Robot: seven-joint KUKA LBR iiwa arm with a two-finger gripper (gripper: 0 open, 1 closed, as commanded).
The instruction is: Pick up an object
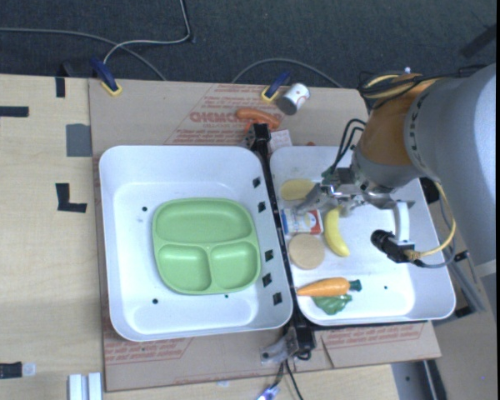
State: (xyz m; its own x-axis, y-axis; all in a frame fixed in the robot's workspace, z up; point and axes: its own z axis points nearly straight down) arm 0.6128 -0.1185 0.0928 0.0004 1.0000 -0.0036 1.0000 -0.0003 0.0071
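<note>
In the right bin [417, 302] lie a yellow banana [336, 234], a tan round disc [307, 252], a pale yellow round piece [296, 190], a red and white packet [307, 221] and an orange carrot with a green top [325, 288]. My gripper [332, 195] hangs low over the bin's upper middle, just above the banana's top end and right of the pale yellow piece. The grey arm with its orange band [389, 136] comes in from the upper right. Nothing shows between the fingers.
The left bin [125, 182] holds a green divided plate [206, 245]. An orange sausage-shaped item [258, 116] and a small silver cylinder [293, 97] lie on the cardboard behind the bins. Black clips run along the wall between the bins. Cables loop beside the wrist.
</note>
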